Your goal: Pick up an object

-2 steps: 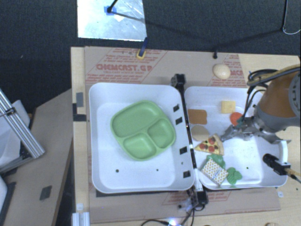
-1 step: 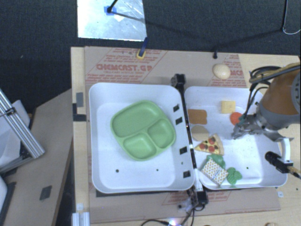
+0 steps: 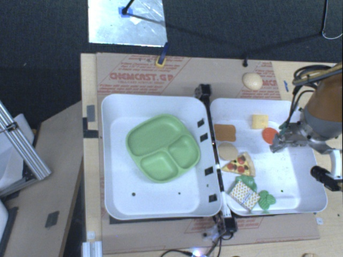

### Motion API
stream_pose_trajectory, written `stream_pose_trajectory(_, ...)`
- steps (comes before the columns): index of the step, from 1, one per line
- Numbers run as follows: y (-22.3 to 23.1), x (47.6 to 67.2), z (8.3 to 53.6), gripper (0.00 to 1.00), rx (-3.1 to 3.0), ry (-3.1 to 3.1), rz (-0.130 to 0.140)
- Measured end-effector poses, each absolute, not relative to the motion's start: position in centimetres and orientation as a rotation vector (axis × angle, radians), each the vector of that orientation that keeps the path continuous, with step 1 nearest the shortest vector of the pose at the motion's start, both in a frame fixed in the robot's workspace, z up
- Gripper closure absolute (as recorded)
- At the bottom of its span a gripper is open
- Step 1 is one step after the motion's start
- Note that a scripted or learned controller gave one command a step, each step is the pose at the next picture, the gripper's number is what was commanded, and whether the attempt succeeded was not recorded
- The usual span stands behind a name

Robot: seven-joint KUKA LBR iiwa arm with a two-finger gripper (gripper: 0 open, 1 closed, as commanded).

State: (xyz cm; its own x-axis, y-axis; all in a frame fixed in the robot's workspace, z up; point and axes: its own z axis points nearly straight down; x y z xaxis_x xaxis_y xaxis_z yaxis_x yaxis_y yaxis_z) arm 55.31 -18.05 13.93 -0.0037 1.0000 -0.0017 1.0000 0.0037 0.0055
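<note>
The right bin [image 3: 300,194] holds several toy foods: a brown toast slice [image 3: 224,132], a beige round piece [image 3: 228,151], a pizza slice [image 3: 239,166], a yellow cheese cube [image 3: 260,121], a red-orange round piece [image 3: 269,135], a green-white packet [image 3: 244,193] and a green leafy piece [image 3: 266,199]. My gripper [image 3: 278,142] hangs low over the right bin, right beside the red-orange piece, its tip partly hiding that piece's right edge. The arm's orange band and grey wrist [image 3: 324,114] rise behind it at the right.
A green sectioned plate [image 3: 162,148] lies in the left bin [image 3: 120,197]. A beige egg-like ball [image 3: 252,81] rests on the cardboard behind the right bin. A silver sheet [image 3: 127,15] lies on the dark floor at the back.
</note>
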Motion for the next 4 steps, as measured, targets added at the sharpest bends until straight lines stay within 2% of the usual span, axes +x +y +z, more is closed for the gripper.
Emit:
stream_pose_trajectory(2, -19.0, 55.4, 22.7, 1.00, 2.213, 2.222, 0.004)
stream_pose_trajectory(4, -9.6, 58.1, 21.4, 1.00, 2.210, 2.232, 0.004)
